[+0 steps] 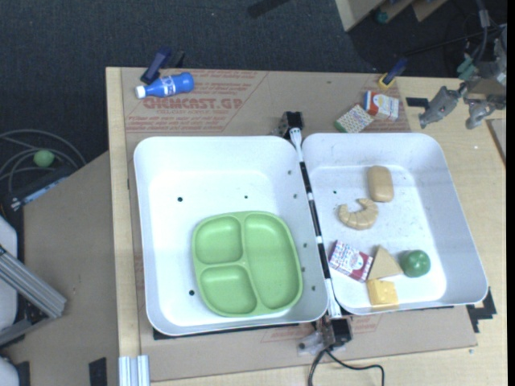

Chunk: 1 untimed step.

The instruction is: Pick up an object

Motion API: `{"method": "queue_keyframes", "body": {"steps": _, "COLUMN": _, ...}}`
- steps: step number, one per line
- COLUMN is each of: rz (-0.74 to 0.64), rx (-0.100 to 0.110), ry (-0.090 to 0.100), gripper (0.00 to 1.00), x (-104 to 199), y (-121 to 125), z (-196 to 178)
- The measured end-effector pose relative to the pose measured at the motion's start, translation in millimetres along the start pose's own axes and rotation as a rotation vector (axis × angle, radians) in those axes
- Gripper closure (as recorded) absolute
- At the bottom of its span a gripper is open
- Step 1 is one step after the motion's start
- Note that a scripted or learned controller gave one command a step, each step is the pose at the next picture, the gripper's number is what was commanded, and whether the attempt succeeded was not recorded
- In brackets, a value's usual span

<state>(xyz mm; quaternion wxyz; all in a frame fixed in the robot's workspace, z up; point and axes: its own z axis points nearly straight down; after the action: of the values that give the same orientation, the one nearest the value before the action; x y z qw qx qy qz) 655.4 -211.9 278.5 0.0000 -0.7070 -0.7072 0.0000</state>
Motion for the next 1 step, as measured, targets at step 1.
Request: {"method": "queue_keyframes", "body": {"steps": 1, "rz": 0.0, "rx": 0.002, "ry": 0.001, "gripper": 0.0, "x": 43.8, "y": -50.7, "z": 111.0}}
